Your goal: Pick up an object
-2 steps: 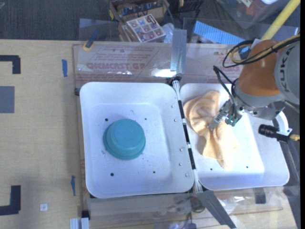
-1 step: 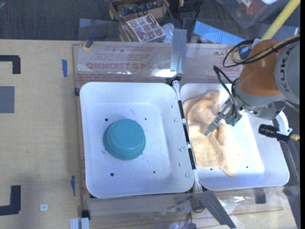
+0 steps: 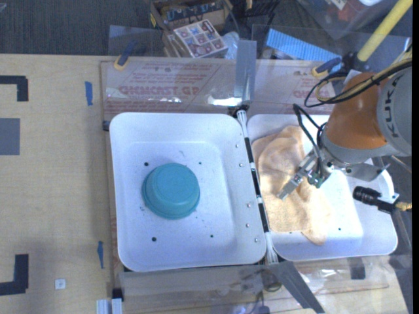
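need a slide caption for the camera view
KUKA arm's hand over a tan cloth in the right bin; teal bowl in the left bin.

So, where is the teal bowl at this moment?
In the camera view, the teal bowl lies upside down in the left white bin, a little left of its middle. The gripper is over the tan cloth in the right bin.

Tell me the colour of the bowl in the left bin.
The bowl is teal, a blue-green; it lies upside down in the left bin, clearest in the camera view.
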`<state>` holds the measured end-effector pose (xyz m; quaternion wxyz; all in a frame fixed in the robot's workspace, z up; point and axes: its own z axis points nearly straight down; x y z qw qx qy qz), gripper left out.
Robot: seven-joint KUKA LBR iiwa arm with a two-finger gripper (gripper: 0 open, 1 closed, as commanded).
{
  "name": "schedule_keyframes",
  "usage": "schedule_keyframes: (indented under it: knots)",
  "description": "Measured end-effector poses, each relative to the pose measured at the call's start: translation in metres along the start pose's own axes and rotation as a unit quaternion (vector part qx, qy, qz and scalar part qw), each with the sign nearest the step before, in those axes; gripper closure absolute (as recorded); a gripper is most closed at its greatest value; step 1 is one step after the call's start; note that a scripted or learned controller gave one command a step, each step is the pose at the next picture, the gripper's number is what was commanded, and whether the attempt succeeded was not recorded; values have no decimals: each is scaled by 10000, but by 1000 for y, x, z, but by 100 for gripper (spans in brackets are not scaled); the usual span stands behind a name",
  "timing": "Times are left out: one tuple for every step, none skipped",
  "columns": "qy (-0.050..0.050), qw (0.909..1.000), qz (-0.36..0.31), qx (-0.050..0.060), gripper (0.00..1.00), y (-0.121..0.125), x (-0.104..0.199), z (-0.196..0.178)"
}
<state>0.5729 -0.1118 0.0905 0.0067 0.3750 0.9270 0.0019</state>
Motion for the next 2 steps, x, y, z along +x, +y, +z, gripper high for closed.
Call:
schedule_keyframes:
  knots:
    - [-19,10000,17,-26,100,0,-2,-12]
    - [27,9895,1442,38,100,60,-9,-94]
